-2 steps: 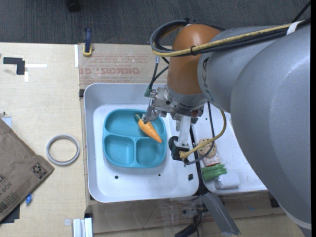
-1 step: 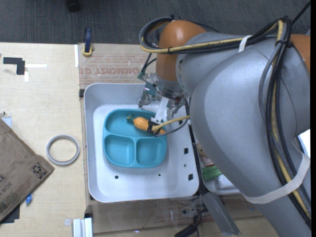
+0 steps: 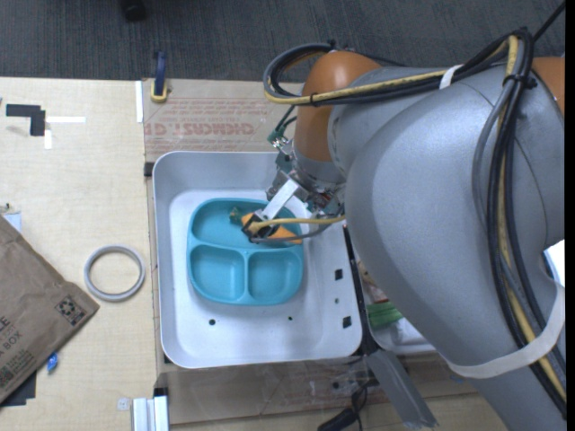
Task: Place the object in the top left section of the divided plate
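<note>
The arm [image 3: 449, 205] reached in from the right and covered most of that side, its orange band [image 3: 328, 88] sitting above the wrist with black cables looped over it. The gripper [image 3: 256, 227] hung low over the blue plate [image 3: 244, 251], which lay in the left white bin [image 3: 260, 330]. The plate had three sections: one wide one along its far side and two smaller ones side by side nearer the camera. The gripper was over the wide far section, toward its right end. An orange object [image 3: 283, 234] with a bit of green at one end (it looked like a toy carrot, though it was small and partly hidden) lay right at the fingertips, in that same far section near the plate's right rim. Whether the fingers were closed on the object or merely beside it could not be told, since the dark tips and the object overlapped and the gap was not visible. The two near sections of the plate showed bare blue. Outside the bin, on the bench to the left, lay a grey ring [image 3: 114, 271] and, beyond it at the edge, a brown cardboard box [image 3: 31, 312]. Something green [image 3: 384, 315] peeked out under the arm in the right bin.
</note>
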{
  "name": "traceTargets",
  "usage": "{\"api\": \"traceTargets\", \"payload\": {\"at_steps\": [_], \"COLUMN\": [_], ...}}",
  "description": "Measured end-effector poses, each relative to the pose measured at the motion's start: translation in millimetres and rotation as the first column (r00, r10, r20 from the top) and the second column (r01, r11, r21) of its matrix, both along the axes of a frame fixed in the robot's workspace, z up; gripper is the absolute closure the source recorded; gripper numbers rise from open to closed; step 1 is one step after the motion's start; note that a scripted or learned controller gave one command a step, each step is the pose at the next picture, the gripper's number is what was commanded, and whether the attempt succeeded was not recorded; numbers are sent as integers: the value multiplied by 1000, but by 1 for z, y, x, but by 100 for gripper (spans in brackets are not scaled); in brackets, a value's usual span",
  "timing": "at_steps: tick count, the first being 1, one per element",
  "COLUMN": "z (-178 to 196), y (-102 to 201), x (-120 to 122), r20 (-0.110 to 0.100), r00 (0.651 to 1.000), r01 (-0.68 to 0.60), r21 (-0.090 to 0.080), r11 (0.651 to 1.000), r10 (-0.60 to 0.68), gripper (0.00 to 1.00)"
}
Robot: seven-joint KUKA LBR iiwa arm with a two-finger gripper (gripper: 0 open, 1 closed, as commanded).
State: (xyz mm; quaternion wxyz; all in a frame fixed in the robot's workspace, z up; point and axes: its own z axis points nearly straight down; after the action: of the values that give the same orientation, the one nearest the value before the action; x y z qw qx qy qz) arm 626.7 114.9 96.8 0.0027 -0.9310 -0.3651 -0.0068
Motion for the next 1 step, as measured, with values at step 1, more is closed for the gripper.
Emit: {"api": "traceTargets", "payload": {"at_steps": [1], "z": [95], "y": [-69], "x": [18], "r20": [-12], "r00": [945], "r01": [327], "r21": [-11], "r11": [945], "r10": [-327], "gripper": [0]}}
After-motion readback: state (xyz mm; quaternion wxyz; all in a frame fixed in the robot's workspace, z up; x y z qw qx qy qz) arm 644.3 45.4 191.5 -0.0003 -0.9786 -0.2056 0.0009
